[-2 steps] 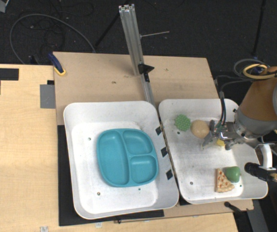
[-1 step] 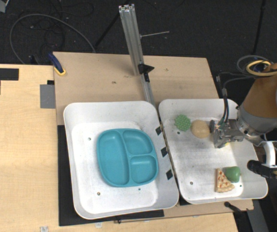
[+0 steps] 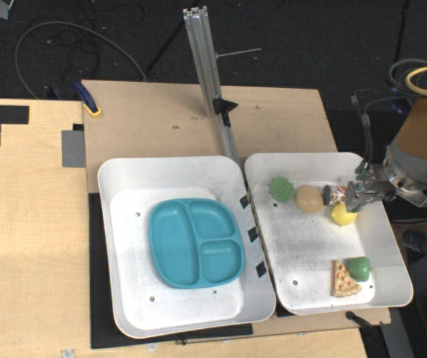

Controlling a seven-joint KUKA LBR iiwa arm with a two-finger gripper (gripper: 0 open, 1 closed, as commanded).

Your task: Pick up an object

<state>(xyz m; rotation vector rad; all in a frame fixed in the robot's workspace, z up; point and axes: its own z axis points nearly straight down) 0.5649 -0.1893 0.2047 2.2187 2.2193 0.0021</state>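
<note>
Here my pincer (image 3: 353, 196) is low over the right bin (image 3: 302, 274), near its far right side, and my arm (image 3: 414, 136) comes in from the right edge. I cannot tell how far the pincer is open, because its dark parts are small and mixed together in this view, and I cannot tell if anything is between them. Just below the pincer lies a yellow toy (image 3: 343, 215), touching or almost touching it. Beside it to the left is a tan ball (image 3: 308, 199), and further left a green bumpy toy (image 3: 281, 189). A small red and white thing (image 3: 333, 194) sits between the ball and the pincer. At the near side of this bin a pizza slice (image 3: 342, 280) lies with a green pepper (image 3: 359, 268) against it. The left bin (image 3: 124, 192) holds a blue tray (image 3: 196, 242) with three compartments. Both bins rest on the surface (image 3: 34, 200).
</note>
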